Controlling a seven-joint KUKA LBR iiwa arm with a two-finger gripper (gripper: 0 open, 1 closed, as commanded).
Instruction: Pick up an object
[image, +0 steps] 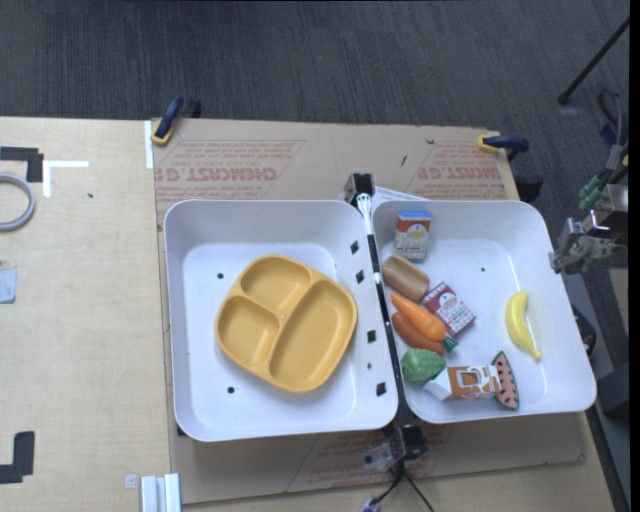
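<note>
The watermelon slice lies nearest the camera, at the front of the right bin, touching an orange carton with a green broccoli just beside that. No 1 object is singled out by the task, so any of these could be the target. Behind them a carrot lies slantwise against a red packet, with a brown bun above it and a small box standing upright near the back wall. The banana lies alone, well apart from the cluster and near the bin's right wall. The left bin holds a yellow tray with 3 compartments. Both bins sit on cardboard on the desk. The end effector sits at the right edge, outside the right bin and above nothing graspable; whether it is released or clenched I cannot tell at this size. Judging from here, the pick has not begun. The main risk is the crowding along the bin divider: a descent there could land on 2 touching items and push them aside, or catch the wall. The banana looks the safer choice, though its curve and closeness to the wall could let it slip out.
</note>
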